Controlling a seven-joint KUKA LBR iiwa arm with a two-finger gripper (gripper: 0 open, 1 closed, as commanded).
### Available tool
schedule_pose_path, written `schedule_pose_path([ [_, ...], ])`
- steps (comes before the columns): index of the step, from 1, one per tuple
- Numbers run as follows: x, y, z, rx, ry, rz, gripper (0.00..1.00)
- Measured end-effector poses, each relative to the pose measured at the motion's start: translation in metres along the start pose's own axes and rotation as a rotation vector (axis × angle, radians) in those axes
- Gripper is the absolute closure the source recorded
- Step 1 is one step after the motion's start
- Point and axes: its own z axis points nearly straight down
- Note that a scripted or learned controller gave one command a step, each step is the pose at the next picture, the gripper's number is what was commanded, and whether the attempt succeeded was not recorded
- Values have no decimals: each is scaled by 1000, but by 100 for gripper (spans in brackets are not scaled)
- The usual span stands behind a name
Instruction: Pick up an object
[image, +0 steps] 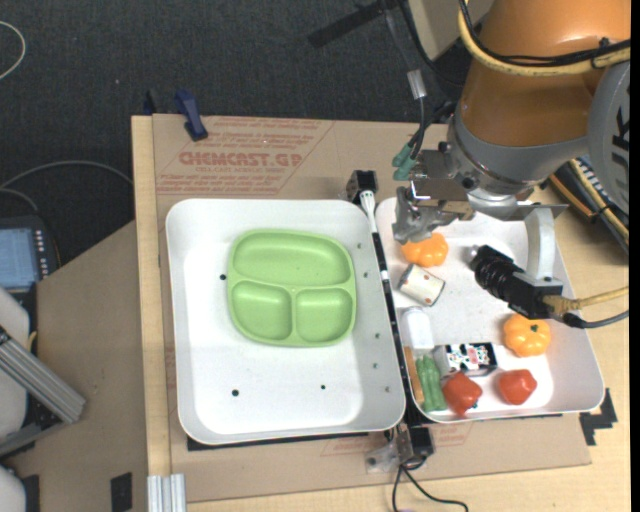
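Two white bins sit side by side on the surface; the left bin (200, 330) holds a green divided plate (292, 287), the right bin (585, 375) a clutter of small items. At the right bin's far end, the claw (418, 222) hangs just above a small orange object (427, 250); I cannot tell how it is set. This looks like the approach step: next, descend, close, lift.
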Motion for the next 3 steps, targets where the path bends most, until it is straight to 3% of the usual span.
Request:
schedule_pose_path([
  [1, 79, -17, 18, 17, 1, -6, 100],
  [2, 34, -10, 237, 28, -6, 8, 100],
  [3, 67, 74, 114, -7, 3, -1, 100],
])
